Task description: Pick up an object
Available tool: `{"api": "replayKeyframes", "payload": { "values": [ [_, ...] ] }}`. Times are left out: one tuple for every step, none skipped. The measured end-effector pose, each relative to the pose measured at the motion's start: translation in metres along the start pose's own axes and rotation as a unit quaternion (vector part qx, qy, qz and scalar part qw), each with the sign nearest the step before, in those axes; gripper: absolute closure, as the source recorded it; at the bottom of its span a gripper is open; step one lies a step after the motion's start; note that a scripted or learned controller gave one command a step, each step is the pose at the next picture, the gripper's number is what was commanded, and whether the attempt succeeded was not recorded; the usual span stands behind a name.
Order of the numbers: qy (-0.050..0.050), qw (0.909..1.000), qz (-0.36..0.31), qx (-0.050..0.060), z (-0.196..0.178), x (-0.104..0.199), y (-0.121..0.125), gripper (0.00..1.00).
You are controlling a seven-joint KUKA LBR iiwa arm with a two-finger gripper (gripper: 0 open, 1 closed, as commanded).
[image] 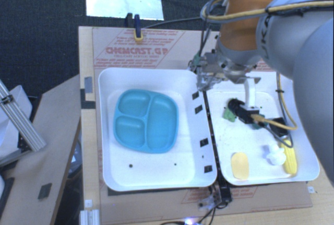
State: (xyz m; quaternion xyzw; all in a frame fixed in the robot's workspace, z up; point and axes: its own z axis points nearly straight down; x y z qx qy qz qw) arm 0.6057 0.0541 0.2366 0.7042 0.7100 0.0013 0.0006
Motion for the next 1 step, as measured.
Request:
{"api": "replayKeyframes", "payload": {
  "values": [
    [0.0, 1.0, 0.0, -0.001, -0.004, 0.0496, 0.0194, 1.0]
  ]
}}
